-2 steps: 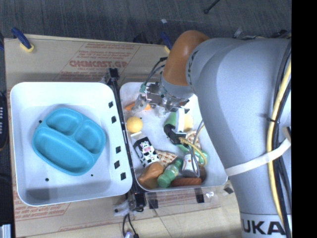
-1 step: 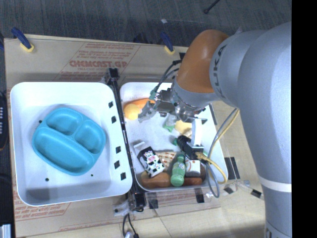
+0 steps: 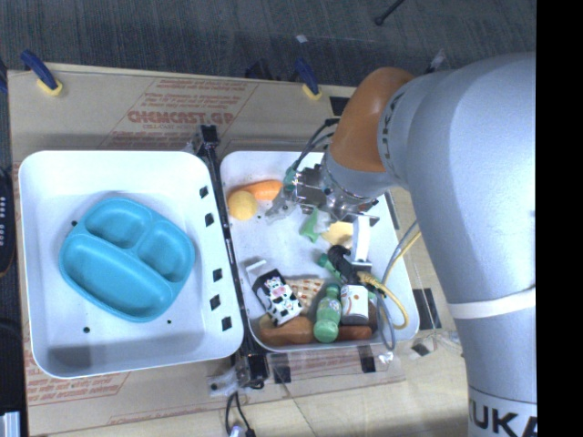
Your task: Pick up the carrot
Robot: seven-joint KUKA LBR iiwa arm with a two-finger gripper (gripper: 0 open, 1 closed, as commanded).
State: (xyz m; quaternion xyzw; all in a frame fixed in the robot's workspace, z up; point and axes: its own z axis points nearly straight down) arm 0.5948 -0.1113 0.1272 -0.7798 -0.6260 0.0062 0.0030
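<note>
Light bright and even, comes from above. Two shallow white plastic bins (image 3: 55, 244) look very bright, almost washed out. Soft grey shadow in left bin's near corner. Soft dark shadow under blue plastic divided tray (image 3: 127, 258). Big grey robot arm (image 3: 474, 180) has pale shine on its round side. Dark carpet floor (image 3: 182, 16) at top looks dim. Picture a bit soft and grainy; small things in right bin look fuzzy. Straight edges stay straight.
</note>
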